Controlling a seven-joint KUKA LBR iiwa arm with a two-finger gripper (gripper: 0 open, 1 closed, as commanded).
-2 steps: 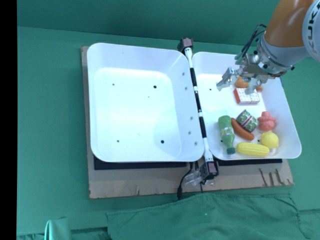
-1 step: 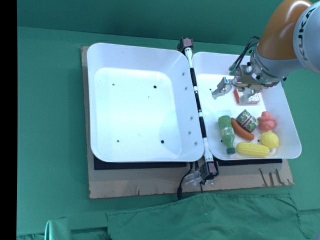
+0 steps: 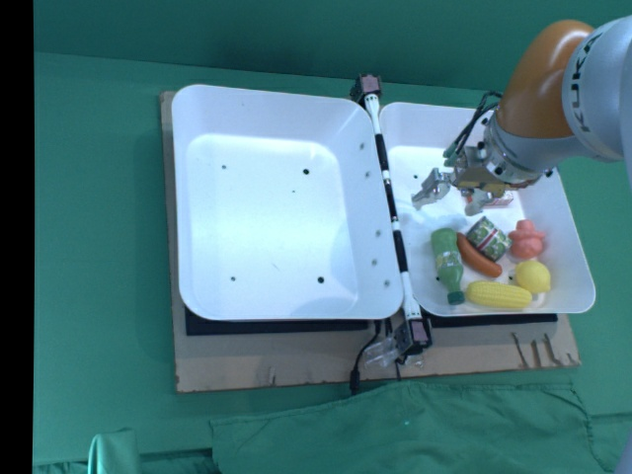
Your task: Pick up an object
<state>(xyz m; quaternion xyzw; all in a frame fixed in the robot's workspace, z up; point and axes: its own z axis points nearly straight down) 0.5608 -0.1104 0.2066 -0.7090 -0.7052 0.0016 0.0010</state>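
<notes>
Pincer (image 3: 452, 192) spread open, holding nothing, above bare floor of right bin (image 3: 415, 136); near green bottle (image 3: 447, 263), carrot (image 3: 478, 255), small can (image 3: 487, 237), corn (image 3: 499, 294), lemon (image 3: 533, 276) and red toy (image 3: 526, 238); nothing lifted yet, whole grasp left to do

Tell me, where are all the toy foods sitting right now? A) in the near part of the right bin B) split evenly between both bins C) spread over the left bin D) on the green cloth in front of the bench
A: the green bottle, carrot, corn cob, lemon and the rest cluster in the near part of the right bin.
</notes>
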